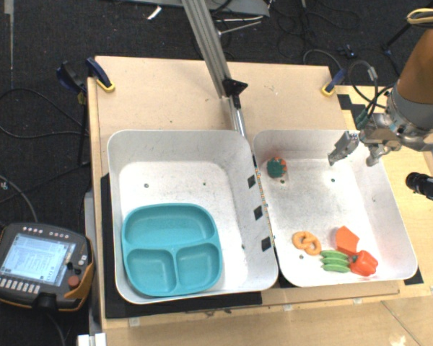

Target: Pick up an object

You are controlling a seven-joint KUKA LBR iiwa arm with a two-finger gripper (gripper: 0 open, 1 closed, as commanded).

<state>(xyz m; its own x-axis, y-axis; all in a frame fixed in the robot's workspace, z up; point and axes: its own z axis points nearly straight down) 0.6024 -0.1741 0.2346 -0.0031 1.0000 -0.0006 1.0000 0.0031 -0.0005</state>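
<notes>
Pretzel well apart from open gripper.

bright, even light from above fills the scene, with no harsh glare. both white bins read clean and slightly washed out, their dark specks visible. the gripper throws almost no shadow on the bin wall under it. well to the gripper's left, the teal tray shows soft shading inside its compartments and a thin shadow along its near rim. the floor beyond the bench is dark, with cables faintly visible. focus is fair overall but grainy; the small items below the gripper look soft-edged, and the gripper's outline is slightly blurred.
</notes>
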